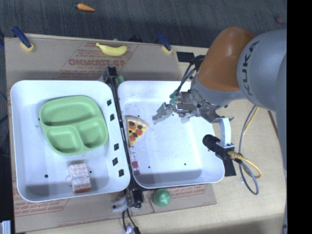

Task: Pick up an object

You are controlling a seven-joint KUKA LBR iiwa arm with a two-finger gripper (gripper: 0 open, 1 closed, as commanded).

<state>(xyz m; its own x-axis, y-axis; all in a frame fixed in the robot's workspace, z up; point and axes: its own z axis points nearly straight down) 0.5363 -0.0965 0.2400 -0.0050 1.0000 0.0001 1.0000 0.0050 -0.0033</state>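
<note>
A toy pizza slice point(135, 129) lies in the right bin point(195, 174), against its left wall. In the left bin point(24, 145) are a green divided plate point(73, 123) and, nearer the front, a small wrapped snack packet point(79, 176). My gripper point(171, 115) hangs over the middle back of the right bin, to the right of the pizza slice and apart from it. It looks open, with bare bin floor between its fingers. The grey arm with its orange band point(226, 57) covers the bin's back right corner.
A yellow toy banana point(112, 48) lies on the cardboard behind the bins. A green ball point(162, 197) rests in front of the right bin. Blue clamps point(23, 38) hold the cardboard's back edge. A black and yellow cable point(243, 165) trails off the bin's right side.
</note>
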